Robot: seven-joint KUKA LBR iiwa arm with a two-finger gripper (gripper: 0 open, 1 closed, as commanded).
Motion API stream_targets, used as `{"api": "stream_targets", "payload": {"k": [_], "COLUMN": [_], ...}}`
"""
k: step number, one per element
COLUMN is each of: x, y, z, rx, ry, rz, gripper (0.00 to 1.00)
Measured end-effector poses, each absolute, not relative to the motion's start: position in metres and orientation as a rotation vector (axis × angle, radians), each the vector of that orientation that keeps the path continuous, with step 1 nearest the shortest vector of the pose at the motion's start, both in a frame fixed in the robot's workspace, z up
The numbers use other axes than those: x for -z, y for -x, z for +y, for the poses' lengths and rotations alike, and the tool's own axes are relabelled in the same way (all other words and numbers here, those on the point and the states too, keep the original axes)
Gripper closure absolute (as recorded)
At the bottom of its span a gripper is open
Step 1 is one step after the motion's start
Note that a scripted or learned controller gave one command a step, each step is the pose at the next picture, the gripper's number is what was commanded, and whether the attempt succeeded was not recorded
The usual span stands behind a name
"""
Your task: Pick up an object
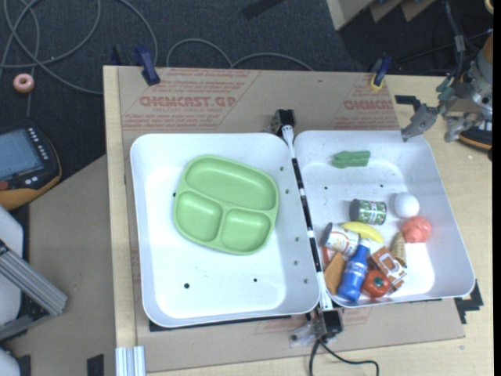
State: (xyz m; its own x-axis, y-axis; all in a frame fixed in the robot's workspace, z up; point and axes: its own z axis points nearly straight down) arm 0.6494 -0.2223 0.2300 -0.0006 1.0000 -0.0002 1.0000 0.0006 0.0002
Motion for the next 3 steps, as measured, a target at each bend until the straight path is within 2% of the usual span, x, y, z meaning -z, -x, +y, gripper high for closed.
{"api": "stream_targets", "payload": {"k": [1,2,3], "x": [-0.152,-0.102,-0.085], "y": [-0.579,-0.539,-0.504], "z": [-0.224,-0.218,-0.184], "rx": [0.002,-0.006,-0.001], "ry": [-2.223,-2.217,-2.221], "rz": [2.222,2.217,2.220], "gripper": [0.00,0.00,0.00]}}
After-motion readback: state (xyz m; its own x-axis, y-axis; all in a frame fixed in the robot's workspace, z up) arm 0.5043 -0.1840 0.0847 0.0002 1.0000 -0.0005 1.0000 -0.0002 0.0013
